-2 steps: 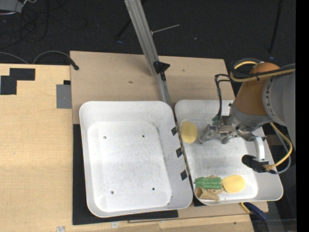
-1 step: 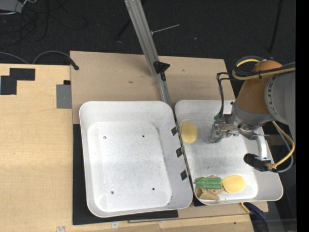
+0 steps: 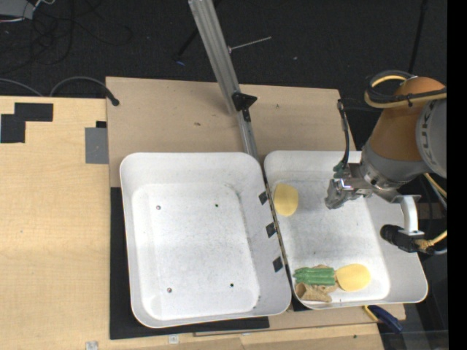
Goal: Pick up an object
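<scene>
We count four things in the right bin (image 3: 408, 286): two yellow pieces (image 3: 286, 200), one green (image 3: 315, 275), one tan (image 3: 315, 292). Three crowd its near edge. Our gripper (image 3: 336, 197) hangs over open floor mid-bin; we cannot tell its opening.

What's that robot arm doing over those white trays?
The robot arm's pincer hangs over the right bin, trying to pick something up. It holds nothing. A yellow piece lies by the bin's left wall. At the near edge sit a green toy, a tan thing and another yellow piece.
</scene>
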Available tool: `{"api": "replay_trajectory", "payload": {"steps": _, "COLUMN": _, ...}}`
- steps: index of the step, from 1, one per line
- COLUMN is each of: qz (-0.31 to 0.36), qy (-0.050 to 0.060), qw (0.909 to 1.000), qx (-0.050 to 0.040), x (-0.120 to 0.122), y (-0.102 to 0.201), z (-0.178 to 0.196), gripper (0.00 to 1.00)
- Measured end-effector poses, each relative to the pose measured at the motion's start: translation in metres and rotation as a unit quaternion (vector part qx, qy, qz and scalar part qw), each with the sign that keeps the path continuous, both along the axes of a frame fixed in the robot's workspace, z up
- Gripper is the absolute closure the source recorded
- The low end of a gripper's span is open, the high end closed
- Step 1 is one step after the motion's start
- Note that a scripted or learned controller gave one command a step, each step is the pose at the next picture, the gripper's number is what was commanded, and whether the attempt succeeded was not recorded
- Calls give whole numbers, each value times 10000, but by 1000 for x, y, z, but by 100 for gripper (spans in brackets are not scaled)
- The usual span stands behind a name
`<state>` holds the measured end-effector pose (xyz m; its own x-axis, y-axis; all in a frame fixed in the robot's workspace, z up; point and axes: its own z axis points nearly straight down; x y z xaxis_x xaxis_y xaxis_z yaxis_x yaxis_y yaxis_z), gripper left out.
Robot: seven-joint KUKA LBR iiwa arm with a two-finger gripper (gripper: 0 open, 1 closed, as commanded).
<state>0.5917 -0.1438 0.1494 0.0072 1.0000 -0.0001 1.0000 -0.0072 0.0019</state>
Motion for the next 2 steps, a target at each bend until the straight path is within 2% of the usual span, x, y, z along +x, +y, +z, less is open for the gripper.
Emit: {"api": "replay_trajectory", "payload": {"steps": 2, "qz": 41, "qy": -15, "qw": 10000, "qx": -6, "x": 10, "y": -6, "z": 125, "gripper": 100}}
